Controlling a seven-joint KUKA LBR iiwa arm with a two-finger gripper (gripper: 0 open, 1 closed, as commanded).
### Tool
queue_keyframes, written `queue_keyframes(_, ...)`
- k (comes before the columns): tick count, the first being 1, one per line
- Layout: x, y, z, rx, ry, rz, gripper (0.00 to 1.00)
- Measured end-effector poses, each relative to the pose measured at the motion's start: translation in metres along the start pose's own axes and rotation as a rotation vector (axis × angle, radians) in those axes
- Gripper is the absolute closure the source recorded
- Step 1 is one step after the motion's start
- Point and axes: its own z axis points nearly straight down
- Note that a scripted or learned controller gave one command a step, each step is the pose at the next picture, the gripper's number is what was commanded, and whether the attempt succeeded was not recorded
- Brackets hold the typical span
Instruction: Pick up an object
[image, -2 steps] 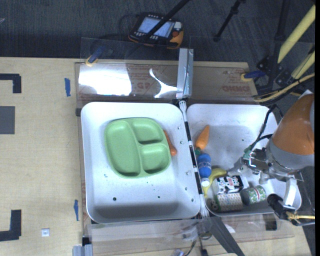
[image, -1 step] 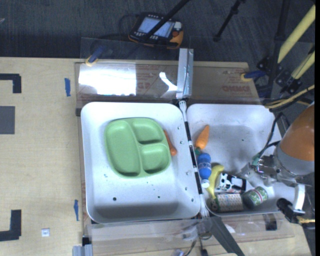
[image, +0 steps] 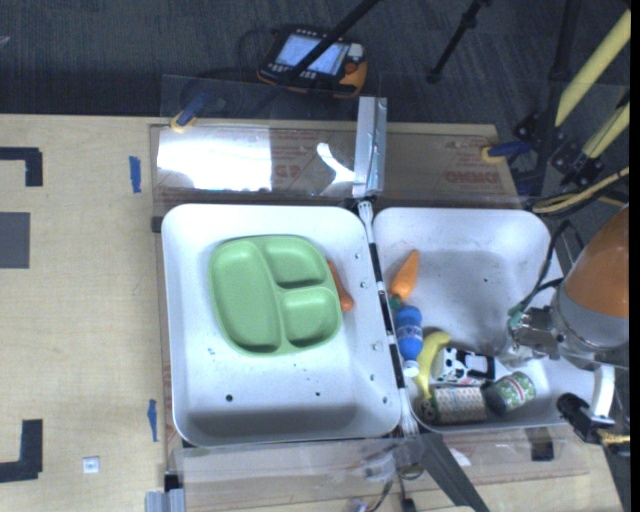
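Observation:
The right bin (image: 470, 240) holds a cluster of things along its left and front sides. An orange carrot-like piece (image: 405, 273) lies by the divider, with a blue bottle (image: 408, 331) just below it. A yellow banana (image: 432, 358) curves beside a black-and-white patterned object (image: 463, 366). At the front lie a speckled cylinder (image: 457, 402) and a green-labelled can (image: 512, 391). My gripper (image: 522, 335) comes in from the right, low over the bin's right side, just above the can. Nothing visible sits between its fingers.
The left bin (image: 190, 380) holds a green divided plate (image: 275, 293) with a small orange thing (image: 343, 290) at its right rim. A metal divider (image: 385, 320) separates the bins. A clear panel (image: 260, 150) stands behind them.

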Motion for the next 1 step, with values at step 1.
queue_keyframes(1, -0.0386, 0.0181, -0.0705, 0.010, -0.001, 0.065, 1.00)
